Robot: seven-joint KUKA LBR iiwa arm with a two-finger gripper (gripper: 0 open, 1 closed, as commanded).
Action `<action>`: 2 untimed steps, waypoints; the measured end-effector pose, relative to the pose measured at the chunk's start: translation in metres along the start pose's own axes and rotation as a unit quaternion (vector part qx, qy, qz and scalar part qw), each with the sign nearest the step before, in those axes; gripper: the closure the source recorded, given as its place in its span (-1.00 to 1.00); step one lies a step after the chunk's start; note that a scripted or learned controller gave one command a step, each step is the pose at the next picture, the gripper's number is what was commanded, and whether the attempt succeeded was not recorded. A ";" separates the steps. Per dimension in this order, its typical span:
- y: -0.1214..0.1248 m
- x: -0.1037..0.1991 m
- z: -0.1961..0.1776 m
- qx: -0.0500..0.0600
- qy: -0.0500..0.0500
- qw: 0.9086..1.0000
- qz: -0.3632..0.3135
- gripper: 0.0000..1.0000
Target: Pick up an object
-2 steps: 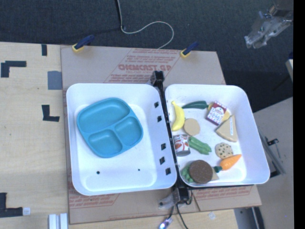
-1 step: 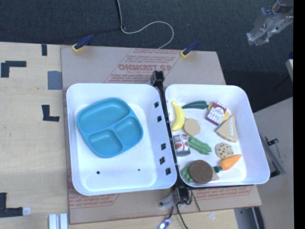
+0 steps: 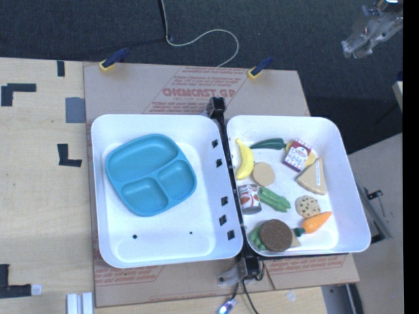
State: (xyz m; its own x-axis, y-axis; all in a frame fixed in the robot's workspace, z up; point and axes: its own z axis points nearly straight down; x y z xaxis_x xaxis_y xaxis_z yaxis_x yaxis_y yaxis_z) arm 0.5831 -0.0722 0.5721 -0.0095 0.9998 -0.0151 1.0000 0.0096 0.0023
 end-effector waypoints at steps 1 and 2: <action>0.000 0.000 -0.010 0.000 0.000 1.000 0.000 1.00; 0.001 0.001 -0.020 0.000 -0.001 1.000 0.000 1.00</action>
State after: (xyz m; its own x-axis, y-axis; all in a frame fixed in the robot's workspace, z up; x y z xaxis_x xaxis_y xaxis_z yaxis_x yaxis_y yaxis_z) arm 0.5839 -0.0713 0.5918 -0.0102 0.9998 -0.0167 0.9999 0.0102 0.0017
